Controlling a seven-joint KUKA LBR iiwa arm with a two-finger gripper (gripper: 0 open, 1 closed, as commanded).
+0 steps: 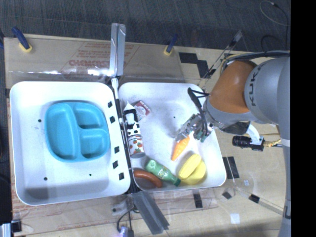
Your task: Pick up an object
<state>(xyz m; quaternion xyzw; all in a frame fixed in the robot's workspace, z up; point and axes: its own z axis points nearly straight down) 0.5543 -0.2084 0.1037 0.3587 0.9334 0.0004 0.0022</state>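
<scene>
Approach step: hand (196, 128) low in the right bin (163, 90), just above the toy carrot's (180, 148) top end. Finger state: cannot tell. Next move likely calls for settling around the carrot before lifting.

A robotics lab: a grey industrial arm (266, 90) reaches over two white bins (29, 181) clamped to a taped cardboard surface (148, 58), loose cables (276, 11) trailing across dark carpet (148, 9) at the far side.

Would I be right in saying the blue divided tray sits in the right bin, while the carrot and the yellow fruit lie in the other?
Not quite: the camera view shows the blue divided tray in the left bin. The carrot and yellow fruit lie in the right bin.
</scene>
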